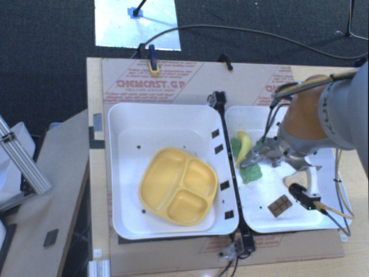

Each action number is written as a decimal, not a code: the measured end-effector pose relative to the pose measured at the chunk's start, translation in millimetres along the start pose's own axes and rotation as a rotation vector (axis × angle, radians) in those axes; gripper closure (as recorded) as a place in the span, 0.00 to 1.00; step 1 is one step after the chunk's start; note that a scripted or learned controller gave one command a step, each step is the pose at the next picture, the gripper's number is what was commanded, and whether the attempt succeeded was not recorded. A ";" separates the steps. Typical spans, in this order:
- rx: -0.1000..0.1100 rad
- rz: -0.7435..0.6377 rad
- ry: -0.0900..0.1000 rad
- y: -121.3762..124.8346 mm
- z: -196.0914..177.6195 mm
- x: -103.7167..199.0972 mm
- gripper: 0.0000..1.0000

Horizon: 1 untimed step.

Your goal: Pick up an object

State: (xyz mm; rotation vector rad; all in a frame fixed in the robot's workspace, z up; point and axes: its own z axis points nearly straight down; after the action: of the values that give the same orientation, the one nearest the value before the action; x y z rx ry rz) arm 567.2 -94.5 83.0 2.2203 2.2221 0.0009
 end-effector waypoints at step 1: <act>-0.005 -0.001 0.001 1.9 -13.7 0.3 1.00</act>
State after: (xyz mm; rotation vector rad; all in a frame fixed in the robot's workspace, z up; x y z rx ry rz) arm 569.1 -94.2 96.7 2.2177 2.2207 0.0078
